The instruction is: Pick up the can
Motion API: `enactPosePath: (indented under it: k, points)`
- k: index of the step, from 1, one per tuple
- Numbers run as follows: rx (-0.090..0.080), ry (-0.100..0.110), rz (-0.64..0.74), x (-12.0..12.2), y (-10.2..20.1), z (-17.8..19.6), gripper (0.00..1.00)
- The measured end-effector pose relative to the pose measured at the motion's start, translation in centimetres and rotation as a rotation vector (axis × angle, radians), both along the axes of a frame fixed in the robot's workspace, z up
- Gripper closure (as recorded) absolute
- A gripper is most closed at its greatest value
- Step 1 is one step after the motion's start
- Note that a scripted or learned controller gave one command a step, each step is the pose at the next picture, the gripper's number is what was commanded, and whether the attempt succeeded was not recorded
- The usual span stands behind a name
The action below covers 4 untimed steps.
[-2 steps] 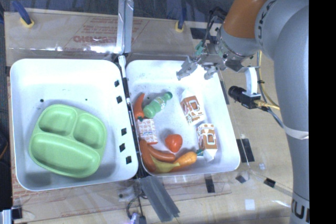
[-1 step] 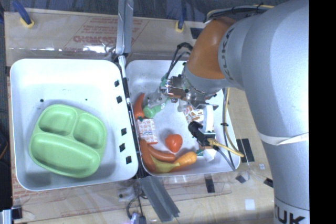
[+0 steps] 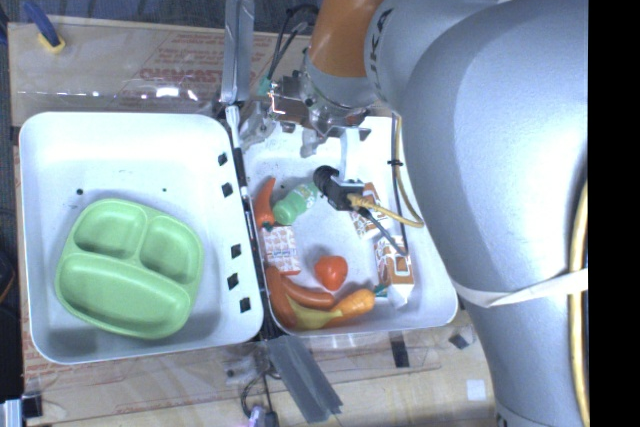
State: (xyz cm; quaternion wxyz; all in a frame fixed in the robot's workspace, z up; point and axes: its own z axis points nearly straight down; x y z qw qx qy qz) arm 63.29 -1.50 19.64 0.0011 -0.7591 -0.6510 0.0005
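The grey arm's claw (image 3: 322, 137) is seen low over the far end of the right-hand shallow white bin (image 3: 432, 307). Its spread is hidden by the wrist and clutter, so wide or narrow cannot be told, and nothing is seen held in it.

The task's thing is taken to be the small cylindrical can with a red and white label (image 3: 281, 248). It is found nearer the camera than the claw and a little to its left, lying on its side against the bin's left wall. It is too small for the label to be read.

Between claw and can lies a green plastic bottle (image 3: 293, 205), with an orange carrot-like piece (image 3: 264, 200) beside it. Beyond the can from the claw, a round red tomato (image 3: 331, 270) is set just beside it, and a yellow banana (image 3: 312, 317) sits near the bin's front corner.

The can is judged stiff and light to moderate in weight, with a smooth wall that may slip or roll. A hold across the middle of its round body is advised, square to its long axis. The wall and the neighbours leave little room, so a nudge could set it rolling.
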Motion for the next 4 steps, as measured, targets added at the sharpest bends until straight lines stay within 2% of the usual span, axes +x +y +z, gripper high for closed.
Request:
enactPosePath:
  k: [1, 2, 3, 4]
  points:
    - [-0.001, 0.006, -0.258, -5.3, -0.7, -0.6, 0.0]
    - [-0.001, 0.003, -0.417, -15.1, -4.0, -0.6, 0.0]
    - [-0.001, 0.004, -0.468, -4.9, -8.2, -5.2, 0.0]
    - [-0.001, 0.004, -0.439, -6.0, -11.0, -10.6, 0.0]
